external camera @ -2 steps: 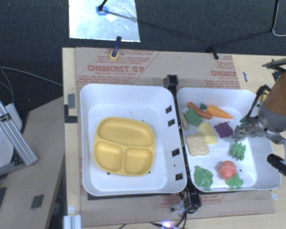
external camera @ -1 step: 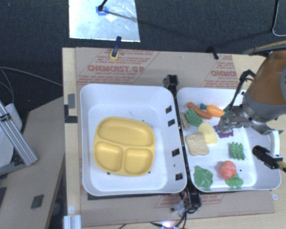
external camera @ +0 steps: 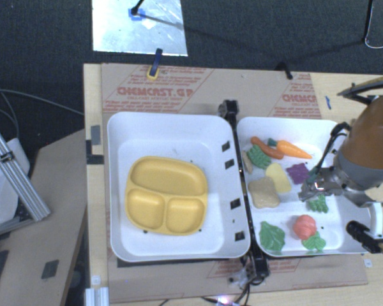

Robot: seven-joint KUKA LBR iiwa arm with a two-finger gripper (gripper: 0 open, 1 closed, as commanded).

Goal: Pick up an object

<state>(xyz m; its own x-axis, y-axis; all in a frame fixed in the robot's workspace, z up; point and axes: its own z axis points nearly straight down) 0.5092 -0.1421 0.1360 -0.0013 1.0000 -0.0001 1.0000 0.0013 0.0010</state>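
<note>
The right bin (external camera: 332, 127) holds several toy foods: an orange carrot (external camera: 292, 149), a darker orange piece (external camera: 264, 148), a green vegetable (external camera: 258, 159), a yellow piece (external camera: 279, 178), a purple piece (external camera: 298, 172), a tan piece (external camera: 263, 192), a green leaf (external camera: 272, 236) and a red fruit (external camera: 304, 225) with a green top. My gripper (external camera: 313, 190) hangs low in this bin, right of the yellow piece and just above a small green piece (external camera: 318, 203). It may be touching that piece; I cannot tell. The arm's orange band (external camera: 373, 136) shows at the right.
The left bin (external camera: 172, 129) holds a yellow divided plate (external camera: 168, 195). A black hinge strip (external camera: 239, 183) runs between the bins. Cardboard (external camera: 179, 91) lies under both. A metal frame (external camera: 13, 177) stands at the left, and a black part of the arm (external camera: 367, 231) sits over the right bin's near corner.
</note>
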